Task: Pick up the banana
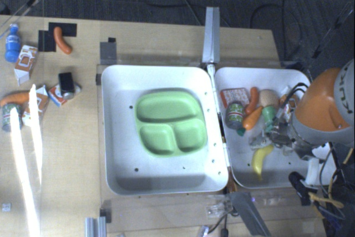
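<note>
The banana (259, 160) is yellow and lies in the right bin (277, 180) near its front wall, running roughly front to back. My gripper (270, 137) hangs at the end of the grey and orange arm (326, 104), just above the banana's far end. It looks close to or touching that end. The dark wrist parts hide where the gripper meets the fruit.
At the back of the right bin lie a can (236, 115), a carrot (252, 117), a red sausage (253, 97), a red box (234, 95) and a green piece (268, 115). The left bin (119, 175) holds a green divided tray (169, 122). Loose items lie on the bench at left.
</note>
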Robot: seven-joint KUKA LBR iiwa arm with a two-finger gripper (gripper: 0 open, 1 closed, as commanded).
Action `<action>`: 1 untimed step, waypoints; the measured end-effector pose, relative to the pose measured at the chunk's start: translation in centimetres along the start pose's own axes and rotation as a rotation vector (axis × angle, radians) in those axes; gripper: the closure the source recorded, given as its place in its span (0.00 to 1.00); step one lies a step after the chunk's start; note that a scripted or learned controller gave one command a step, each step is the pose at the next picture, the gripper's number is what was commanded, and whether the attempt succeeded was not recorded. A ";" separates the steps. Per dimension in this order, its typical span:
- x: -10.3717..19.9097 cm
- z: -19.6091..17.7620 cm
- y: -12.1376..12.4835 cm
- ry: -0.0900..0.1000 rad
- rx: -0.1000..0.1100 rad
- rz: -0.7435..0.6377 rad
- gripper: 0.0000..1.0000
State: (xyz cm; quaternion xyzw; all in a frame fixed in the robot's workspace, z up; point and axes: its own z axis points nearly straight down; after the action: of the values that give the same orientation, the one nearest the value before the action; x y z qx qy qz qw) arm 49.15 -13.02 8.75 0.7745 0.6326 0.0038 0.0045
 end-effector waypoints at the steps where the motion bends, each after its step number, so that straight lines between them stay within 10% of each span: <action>1: 0.2 -1.0 0.5 0.001 -0.008 -0.004 1.00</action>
State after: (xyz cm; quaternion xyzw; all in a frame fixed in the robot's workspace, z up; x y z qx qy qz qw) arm 49.62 -12.89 9.74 0.7733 0.6340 0.0069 0.0075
